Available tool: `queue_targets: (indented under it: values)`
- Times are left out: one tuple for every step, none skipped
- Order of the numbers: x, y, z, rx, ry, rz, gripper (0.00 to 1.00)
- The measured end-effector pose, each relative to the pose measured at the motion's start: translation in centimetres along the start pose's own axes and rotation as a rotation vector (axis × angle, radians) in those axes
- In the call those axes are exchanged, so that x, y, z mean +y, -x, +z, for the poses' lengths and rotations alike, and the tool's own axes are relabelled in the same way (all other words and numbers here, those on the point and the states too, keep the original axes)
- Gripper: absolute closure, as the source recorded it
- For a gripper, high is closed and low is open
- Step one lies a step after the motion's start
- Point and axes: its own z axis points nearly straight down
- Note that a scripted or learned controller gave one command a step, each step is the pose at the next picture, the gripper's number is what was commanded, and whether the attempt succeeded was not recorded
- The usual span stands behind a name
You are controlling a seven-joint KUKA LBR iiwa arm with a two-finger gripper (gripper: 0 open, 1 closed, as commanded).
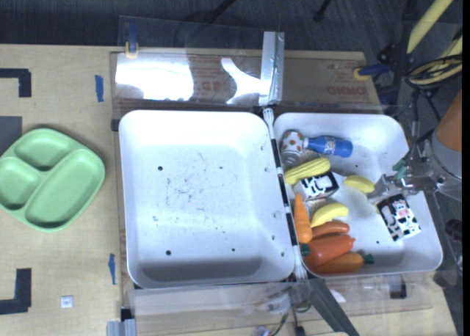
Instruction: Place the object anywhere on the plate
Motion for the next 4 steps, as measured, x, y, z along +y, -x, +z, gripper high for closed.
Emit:
queue_targets:
  values:
    - [-1.6, -9.3, 0.8, 0.002, -0.004, -0.193, 1.0]
    - [4.3, -14.8, 0.8, -0.001, 0.001, -0.387, 1.0]
    - [7.8, -20.6, 0.8, -0.001, 0.0, -0.1, 1.0]
    - [7.8, -20.6, 0.8, 0.0, 0.0, -0.1, 0.0]
